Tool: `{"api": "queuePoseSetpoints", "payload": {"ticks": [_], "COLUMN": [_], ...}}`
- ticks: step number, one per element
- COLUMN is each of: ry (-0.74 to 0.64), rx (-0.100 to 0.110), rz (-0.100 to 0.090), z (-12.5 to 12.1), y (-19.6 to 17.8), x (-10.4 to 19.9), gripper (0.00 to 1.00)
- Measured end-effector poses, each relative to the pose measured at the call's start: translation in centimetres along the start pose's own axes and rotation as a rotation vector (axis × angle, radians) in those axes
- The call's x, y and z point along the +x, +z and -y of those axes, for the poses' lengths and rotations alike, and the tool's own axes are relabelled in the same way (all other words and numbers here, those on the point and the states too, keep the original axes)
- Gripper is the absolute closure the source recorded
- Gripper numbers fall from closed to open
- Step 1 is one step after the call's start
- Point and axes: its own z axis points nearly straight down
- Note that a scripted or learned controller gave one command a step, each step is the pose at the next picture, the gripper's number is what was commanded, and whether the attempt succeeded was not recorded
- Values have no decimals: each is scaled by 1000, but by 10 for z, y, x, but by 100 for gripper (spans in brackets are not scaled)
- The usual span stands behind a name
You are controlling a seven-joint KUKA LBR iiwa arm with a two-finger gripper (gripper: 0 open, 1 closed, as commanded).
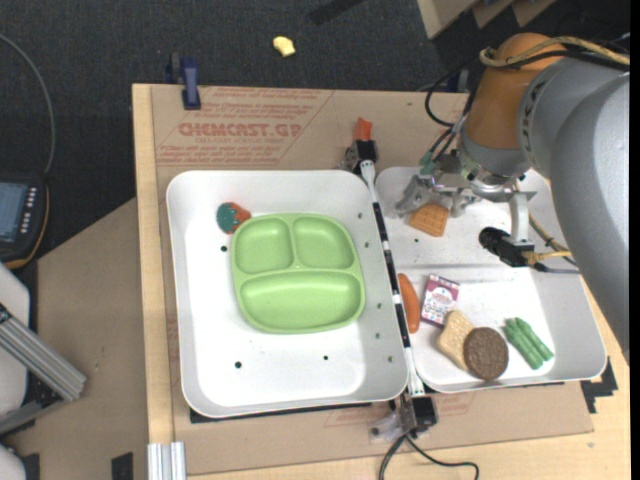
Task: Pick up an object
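Here the two-finger gripper (440, 196), finger spacing indeterminate, sits just above a flat orange cracker-like piece (430, 219): probably light and stiff; grasp its edges

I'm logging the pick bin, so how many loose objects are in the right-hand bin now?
6: an orange waffle-like piece at the far end under the gripper, a carrot along the left wall, a small purple box, a tan cracker, a brown cookie and green beans. The arm may hide more.
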Motion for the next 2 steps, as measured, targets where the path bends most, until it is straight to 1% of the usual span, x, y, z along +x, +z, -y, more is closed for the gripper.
{"api": "queuePoseSetpoints", "payload": {"ticks": [1,2], "ry": [-1,-1], "rx": [-4,-2], "rz": [1,2], "z": [-1,-1], "y": [-11,-10], "x": [0,0], "gripper": [100,0]}}
